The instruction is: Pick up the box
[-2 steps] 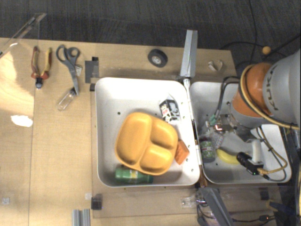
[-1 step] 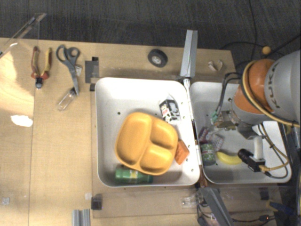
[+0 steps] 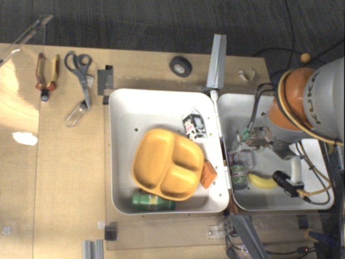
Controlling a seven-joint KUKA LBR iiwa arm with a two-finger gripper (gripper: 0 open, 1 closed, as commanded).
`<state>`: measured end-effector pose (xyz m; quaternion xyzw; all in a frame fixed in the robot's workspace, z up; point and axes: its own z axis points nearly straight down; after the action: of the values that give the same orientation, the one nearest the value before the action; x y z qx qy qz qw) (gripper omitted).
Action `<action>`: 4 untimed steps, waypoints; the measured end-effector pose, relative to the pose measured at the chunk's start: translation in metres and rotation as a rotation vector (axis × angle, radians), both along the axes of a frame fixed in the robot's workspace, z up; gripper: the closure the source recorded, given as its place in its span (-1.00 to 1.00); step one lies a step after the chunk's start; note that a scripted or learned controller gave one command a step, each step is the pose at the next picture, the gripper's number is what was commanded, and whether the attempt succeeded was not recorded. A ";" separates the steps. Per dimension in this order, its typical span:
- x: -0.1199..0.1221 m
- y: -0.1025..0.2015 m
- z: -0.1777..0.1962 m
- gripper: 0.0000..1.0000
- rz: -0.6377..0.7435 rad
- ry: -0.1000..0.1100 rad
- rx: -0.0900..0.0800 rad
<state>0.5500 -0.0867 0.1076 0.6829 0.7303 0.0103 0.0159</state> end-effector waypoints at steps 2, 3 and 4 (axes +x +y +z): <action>-0.033 -0.005 0.001 1.00 0.152 -0.013 -0.014; -0.033 -0.005 0.001 -1.00 0.152 -0.012 -0.013; -0.040 -0.003 -0.017 -1.00 0.225 0.019 -0.005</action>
<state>0.5098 -0.0900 0.0908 0.5966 0.8025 0.0039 0.0096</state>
